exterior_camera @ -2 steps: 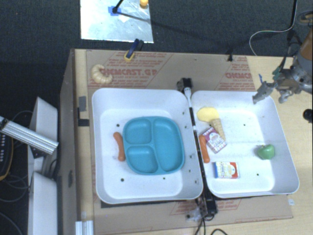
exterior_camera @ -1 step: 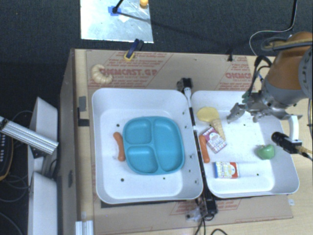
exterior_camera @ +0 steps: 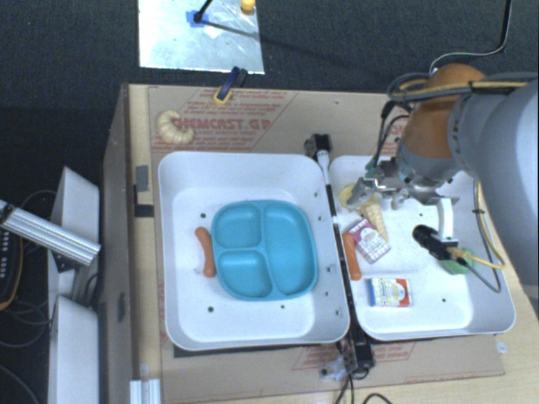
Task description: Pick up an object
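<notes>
Gripper (exterior_camera: 376, 190): low over the right bin (exterior_camera: 484, 310); you cannot tell its state here.
Cone (exterior_camera: 374, 220): just below the tool, likeliest target, lying in the bin.
Packet (exterior_camera: 370, 242): beyond the cone, unlifted.
Progress: you have approach only; grasp and lift remain.

A divided tray (exterior_camera: 263, 250) lies in the left bin (exterior_camera: 181, 179), a sausage (exterior_camera: 205, 252) just left of it.

The grey arm (exterior_camera: 497, 124) enters from the upper right of the frame, its orange band (exterior_camera: 442, 99) above the wrist, and the tool (exterior_camera: 370, 190) points down-left, right of centre.
</notes>
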Robot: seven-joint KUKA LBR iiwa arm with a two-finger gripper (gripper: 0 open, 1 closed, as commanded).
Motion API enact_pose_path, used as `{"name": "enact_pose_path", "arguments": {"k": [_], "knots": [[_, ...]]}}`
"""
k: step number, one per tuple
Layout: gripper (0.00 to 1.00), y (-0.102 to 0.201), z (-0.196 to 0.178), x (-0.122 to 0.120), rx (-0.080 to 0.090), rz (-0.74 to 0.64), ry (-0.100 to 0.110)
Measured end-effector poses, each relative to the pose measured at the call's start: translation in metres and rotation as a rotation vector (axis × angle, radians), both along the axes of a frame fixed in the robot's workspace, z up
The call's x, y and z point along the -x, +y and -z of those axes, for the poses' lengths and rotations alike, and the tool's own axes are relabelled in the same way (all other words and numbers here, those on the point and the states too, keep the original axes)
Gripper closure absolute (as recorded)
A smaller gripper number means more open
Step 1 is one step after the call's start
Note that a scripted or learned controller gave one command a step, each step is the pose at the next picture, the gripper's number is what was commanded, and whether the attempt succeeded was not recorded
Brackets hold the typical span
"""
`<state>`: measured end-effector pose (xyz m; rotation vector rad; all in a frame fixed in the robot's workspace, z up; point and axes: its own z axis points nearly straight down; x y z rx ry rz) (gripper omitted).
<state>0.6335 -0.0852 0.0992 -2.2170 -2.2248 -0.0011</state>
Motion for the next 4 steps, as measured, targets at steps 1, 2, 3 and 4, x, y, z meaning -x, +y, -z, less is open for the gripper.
{"name": "enact_pose_path", "arguments": {"k": [1,2,3,4], "knots": [[0.00,0.001,0.015,0.044,0.001,0.002,0.000],[1.00,0.001,0.004,0.043,0.001,0.001,-0.002],[1.00,0.031,-0.110,0.058,0.001,-0.001,-0.005],[1.00,0.080,-0.162,0.082,0.000,-0.001,-0.003]]}}
